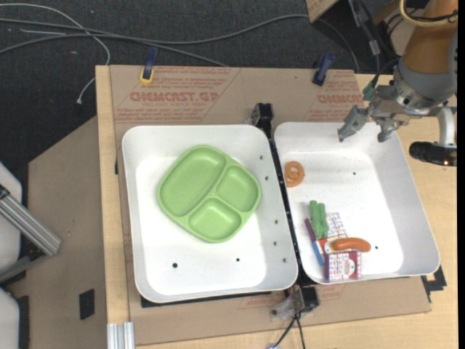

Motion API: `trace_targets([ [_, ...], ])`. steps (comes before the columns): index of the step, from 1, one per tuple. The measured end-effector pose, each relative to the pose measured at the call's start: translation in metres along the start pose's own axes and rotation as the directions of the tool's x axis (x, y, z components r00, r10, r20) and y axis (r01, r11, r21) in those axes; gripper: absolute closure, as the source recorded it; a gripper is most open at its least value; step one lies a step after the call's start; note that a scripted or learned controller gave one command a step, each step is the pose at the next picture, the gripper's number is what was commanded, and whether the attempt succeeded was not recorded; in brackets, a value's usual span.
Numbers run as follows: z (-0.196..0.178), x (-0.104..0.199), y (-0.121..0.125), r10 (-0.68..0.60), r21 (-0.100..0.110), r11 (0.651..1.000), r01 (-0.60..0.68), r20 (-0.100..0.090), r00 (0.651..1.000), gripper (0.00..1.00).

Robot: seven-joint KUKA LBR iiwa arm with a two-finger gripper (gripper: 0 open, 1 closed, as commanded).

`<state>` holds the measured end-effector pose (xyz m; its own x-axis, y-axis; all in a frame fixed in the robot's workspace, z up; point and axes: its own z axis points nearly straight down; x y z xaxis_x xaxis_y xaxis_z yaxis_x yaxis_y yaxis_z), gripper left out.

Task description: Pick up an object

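Camera view: the hand point(368, 125) hangs over the far rim of the right bin point(407, 195), fingers spread apart, nothing between them.
Nearest thing: an orange ring point(293, 173) lies on the right bin's floor by its left wall, nearer the camera than the hand and off to the view's left of it.
Other things: a green stick point(318, 214), a purple pen point(313, 239), a small box point(341, 262) and an orange sausage point(350, 245) sit bunched in the right bin's near half, well apart from the hand.
Long axis: green stick and pen run far-to-near along the bin; the sausage lies crosswise on the box.
Surface: flat white bin floor, shallow walls.
Room: the ring lies alone but hugs the wall; the bunch is crowded.
Left bin point(145, 195): holds a green divided plate point(209, 193).
Bench point(109, 158): brown board under both bins.
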<state>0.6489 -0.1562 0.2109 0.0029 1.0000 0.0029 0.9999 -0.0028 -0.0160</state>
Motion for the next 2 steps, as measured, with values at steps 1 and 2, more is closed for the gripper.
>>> trace_targets([
  [1,-0.009,0.0,0.003,-0.003,-0.015,1.0,0.003,0.003,1.0,0.0],
  [2,0.04,0.011,0.004,-0.004,-0.01,1.0,0.004,0.001,1.0,0.0],
])
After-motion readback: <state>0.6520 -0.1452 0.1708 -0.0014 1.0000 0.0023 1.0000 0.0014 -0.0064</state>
